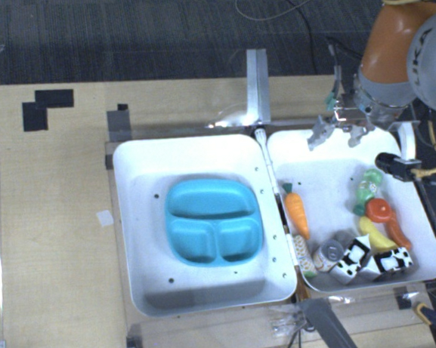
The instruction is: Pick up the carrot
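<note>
A: The pale wooden bench carries two shallow white bins side by side; the left bin holds a blue sectioned tray, smooth moulded plastic with rounded corners.

B: And the carrot?

A: In the right bin, lying just beside the left wall; a tapered orange cone with a green top, likely slick plastic; well apart from the pincer, which hovers open and empty over the far rim.

B: What could go wrong?

A: The wall leaves little room for a finger on that side, so the pincer may strike the rim or nudge the carrot away; its round taper could also squirt out; the toy clutter in the near right corner seems far enough.
</note>
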